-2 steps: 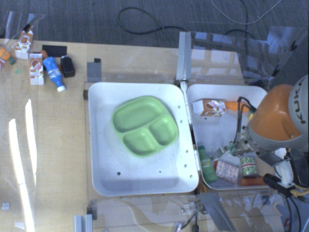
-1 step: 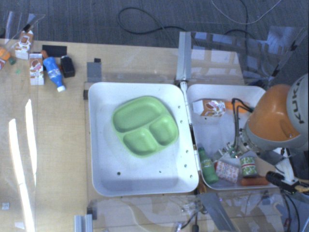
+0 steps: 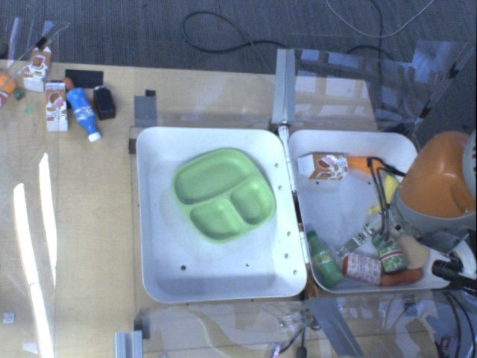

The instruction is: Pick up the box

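Note:
A white and brown carton box lies at the back left of the right bin. A second small box, red and white, lies on its side near that bin's front wall. My gripper hangs low over the right bin, just above and slightly behind the red and white box, well in front of the carton. The arm's orange band hides the bin's right side. I see nothing held in the gripper.
A green bottle, a small green can, a red sausage-like item, a banana and an orange piece crowd the right bin. A green divided plate fills the left bin. Small cartons and a blue bottle stand on the bench.

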Tool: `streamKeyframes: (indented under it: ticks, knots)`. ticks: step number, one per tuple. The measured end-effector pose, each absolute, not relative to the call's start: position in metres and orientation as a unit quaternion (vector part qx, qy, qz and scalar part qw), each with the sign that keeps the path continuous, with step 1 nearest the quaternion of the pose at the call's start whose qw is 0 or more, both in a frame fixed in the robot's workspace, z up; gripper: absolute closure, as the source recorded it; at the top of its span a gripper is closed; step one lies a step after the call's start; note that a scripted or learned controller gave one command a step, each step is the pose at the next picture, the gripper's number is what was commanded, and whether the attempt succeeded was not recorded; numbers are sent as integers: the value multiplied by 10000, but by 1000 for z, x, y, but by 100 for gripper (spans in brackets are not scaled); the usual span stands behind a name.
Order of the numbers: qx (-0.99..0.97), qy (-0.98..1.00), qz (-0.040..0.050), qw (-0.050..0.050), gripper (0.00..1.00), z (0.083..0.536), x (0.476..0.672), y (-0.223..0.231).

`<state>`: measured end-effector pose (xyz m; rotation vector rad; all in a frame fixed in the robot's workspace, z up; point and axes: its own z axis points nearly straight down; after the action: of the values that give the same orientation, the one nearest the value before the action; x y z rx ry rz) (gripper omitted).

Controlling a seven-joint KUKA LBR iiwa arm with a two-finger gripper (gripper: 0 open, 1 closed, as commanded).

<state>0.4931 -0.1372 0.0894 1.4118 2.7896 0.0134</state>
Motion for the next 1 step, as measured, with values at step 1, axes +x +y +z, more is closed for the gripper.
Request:
streamKeyframes:
  ticks: [1]
  knots:
    - [5085, 8611, 10, 11, 0, 122, 552, -110]
